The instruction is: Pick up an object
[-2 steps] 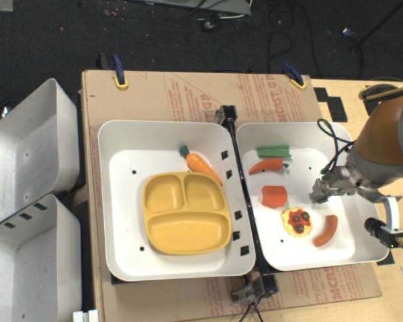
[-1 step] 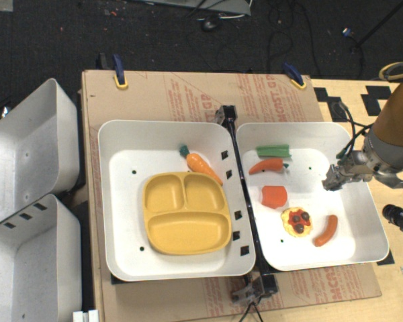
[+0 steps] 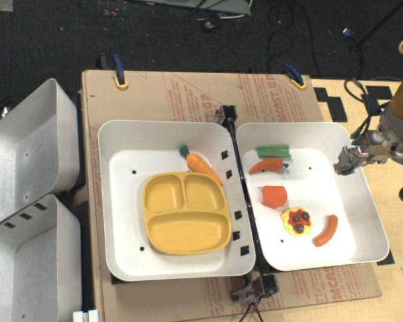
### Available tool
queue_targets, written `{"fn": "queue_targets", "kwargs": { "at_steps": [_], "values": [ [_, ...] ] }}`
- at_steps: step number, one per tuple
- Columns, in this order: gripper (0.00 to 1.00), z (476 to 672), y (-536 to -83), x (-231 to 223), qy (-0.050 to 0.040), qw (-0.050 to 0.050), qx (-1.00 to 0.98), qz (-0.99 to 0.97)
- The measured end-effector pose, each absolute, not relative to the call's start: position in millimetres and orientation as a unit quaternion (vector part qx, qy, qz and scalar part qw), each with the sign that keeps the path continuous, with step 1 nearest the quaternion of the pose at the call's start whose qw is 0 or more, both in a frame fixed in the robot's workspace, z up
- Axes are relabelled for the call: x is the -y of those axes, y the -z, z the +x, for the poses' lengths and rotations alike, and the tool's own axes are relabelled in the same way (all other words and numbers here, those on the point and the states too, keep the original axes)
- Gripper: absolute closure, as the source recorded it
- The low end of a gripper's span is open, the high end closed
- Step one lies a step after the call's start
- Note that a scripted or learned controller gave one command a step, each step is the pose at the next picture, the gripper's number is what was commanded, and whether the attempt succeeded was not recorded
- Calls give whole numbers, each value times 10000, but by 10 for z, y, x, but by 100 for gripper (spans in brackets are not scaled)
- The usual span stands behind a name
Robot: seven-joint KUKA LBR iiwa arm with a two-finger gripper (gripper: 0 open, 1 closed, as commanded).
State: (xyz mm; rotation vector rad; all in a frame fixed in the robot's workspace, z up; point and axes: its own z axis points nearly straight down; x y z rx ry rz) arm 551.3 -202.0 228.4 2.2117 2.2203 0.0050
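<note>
1. Two white bins sit side by side on the surface, meeting at a dark divider; every place below is given from that divider.
2. Left of the divider, the left bin holds a yellow sectioned plate, with a toy carrot lying at the plate's far edge, close to the divider.
3. Right of the divider, the right bin holds the loose items, spread apart, which likely leaves room for a grasp: a green piece and a red pepper nearest the divider's far end, a red block just beside its middle, a small pizza further right, and a sausage beyond that.
4. Well right of the divider, the end effector hangs at the right bin's outer rim. Nothing is visibly between its fingers; how far apart they stand I cannot tell.
5. My guess is no item has been chosen yet; the sausage lies nearest the end effector.
</note>
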Motion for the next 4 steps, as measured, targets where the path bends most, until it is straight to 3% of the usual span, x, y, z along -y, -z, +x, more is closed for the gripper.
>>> {"fn": "queue_targets", "kwargs": {
  "at_steps": [1,4],
  "values": [
    [100,5527,-2817,2023,-13,36,-7084,7058],
    [100,5508,-2563,388,3,-16,-7100,7042]
  ]
}}
